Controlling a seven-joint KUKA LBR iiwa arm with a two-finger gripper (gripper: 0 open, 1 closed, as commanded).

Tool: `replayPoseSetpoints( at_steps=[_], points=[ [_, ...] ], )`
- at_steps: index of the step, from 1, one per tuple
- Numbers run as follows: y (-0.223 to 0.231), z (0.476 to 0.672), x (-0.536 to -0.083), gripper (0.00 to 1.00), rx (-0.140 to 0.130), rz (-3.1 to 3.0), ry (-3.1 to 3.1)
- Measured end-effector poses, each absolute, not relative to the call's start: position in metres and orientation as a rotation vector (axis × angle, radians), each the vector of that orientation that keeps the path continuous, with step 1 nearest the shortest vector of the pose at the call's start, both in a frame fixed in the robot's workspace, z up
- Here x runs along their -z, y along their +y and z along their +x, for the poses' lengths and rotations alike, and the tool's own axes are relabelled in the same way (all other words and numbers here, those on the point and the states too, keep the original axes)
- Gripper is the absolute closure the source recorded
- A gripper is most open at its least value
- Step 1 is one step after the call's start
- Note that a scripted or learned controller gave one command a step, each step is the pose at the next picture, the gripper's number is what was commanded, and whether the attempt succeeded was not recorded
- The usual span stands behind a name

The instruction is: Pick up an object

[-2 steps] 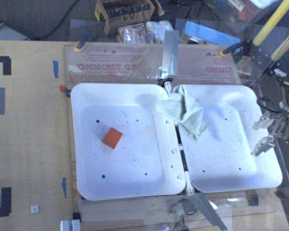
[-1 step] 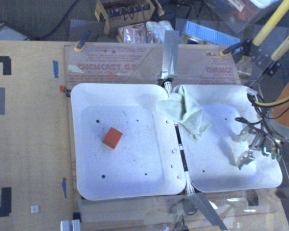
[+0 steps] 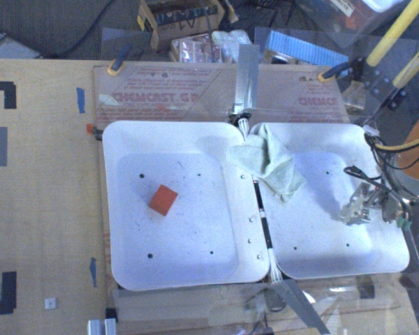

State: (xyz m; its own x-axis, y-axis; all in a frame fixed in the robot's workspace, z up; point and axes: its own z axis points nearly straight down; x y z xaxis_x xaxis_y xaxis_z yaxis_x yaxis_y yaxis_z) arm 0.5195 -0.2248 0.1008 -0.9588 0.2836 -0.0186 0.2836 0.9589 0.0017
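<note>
A small orange-red cube (image 3: 163,199) lies on the floor of the left bin (image 3: 126,257), left of its middle. A pale green crumpled cloth (image 3: 269,162) drapes over the divide between the two bins, mostly in the right bin (image 3: 314,253). My gripper (image 3: 354,211) hangs over the right side of the right bin, well apart from the cloth and far from the cube. Nothing shows between its fingers.
A clear plastic panel (image 3: 195,93) stands behind both bins. Cables (image 3: 377,152) loop near the right bin's far right corner. Clutter, boxes and yellow poles (image 3: 398,23) lie beyond the bench's back edge. Wooden bench (image 3: 42,208) extends left of the bins.
</note>
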Motion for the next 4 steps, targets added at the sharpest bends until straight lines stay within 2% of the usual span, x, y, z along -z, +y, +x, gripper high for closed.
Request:
replayPoseSetpoints(
  at_steps=[1,2,3,4],
  points=[
    [-0.218,0.575,-0.124,1.0,0.001,0.258,3.121],
    [-0.224,0.515,-0.341,1.0,0.004,0.042,3.132],
    [-0.224,0.481,-0.409,1.0,0.008,-0.474,3.094],
    [-0.223,0.538,-0.437,1.0,0.009,-1.212,2.887]
  ],
)
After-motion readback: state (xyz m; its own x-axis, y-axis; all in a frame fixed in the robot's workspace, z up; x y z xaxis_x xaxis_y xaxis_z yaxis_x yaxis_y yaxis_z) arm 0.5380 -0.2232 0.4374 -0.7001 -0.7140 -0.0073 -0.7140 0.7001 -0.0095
